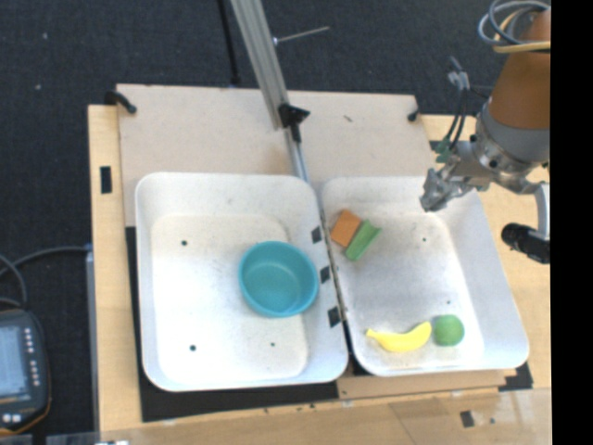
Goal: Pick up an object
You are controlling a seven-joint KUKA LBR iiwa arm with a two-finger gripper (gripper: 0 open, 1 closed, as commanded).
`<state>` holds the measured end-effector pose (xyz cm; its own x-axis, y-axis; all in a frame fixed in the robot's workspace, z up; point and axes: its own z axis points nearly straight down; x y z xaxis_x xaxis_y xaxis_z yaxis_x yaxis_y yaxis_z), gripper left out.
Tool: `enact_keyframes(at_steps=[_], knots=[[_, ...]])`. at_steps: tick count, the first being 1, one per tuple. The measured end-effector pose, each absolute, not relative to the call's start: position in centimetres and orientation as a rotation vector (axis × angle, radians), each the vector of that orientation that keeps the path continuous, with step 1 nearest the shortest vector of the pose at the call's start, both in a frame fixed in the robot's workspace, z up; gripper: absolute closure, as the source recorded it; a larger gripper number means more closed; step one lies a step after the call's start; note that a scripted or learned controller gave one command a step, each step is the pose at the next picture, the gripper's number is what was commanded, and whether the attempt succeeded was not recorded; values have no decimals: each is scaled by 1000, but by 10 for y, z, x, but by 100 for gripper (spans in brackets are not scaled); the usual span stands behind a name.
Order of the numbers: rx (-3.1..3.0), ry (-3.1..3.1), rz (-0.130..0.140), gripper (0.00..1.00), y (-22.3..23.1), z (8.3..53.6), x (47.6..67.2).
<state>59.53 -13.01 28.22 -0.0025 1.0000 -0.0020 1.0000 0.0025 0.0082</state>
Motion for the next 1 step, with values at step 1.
enact_keyframes(at_steps=[1], knots=[[2214, 2227, 2, 100, -78, 278, 577]])
